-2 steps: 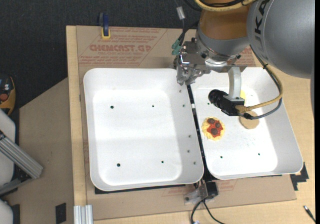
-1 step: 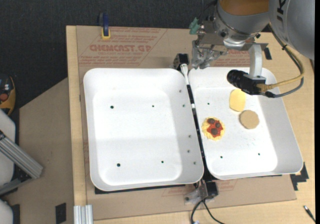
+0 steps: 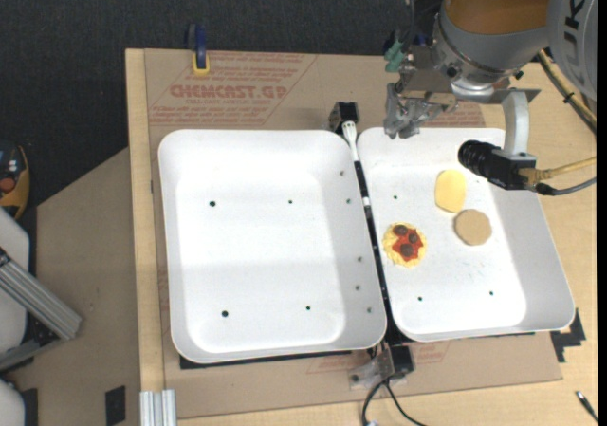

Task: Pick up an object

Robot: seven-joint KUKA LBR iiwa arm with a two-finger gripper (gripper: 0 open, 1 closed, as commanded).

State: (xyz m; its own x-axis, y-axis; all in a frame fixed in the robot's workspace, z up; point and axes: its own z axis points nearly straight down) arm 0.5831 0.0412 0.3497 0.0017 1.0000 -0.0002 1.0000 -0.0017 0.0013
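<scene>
Gripper (image 3: 406,123) hovers well apart from pizza toy (image 3: 405,244)

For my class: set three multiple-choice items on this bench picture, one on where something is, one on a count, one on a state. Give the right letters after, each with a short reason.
1. Where is the gripper?
A. Over the far rim of the right bin
B. Low inside the left bin
C. Off the bench, near the front edge

2. How many food-like objects lie in the right bin?
A. One
B. Three
C. Five

3. What state is the small pizza in?
A. Lifted between the fingers
B. Lying flat on the bin floor, apart from the gripper
C. Leaning on the bin wall

Answers:
1 A, since the gripper hangs at the right bin's far-left corner.
2 B, since there is a yellow piece, a tan round piece and the small pizza.
3 B, since it rests on the floor near the divider, well clear of the gripper.
</scene>
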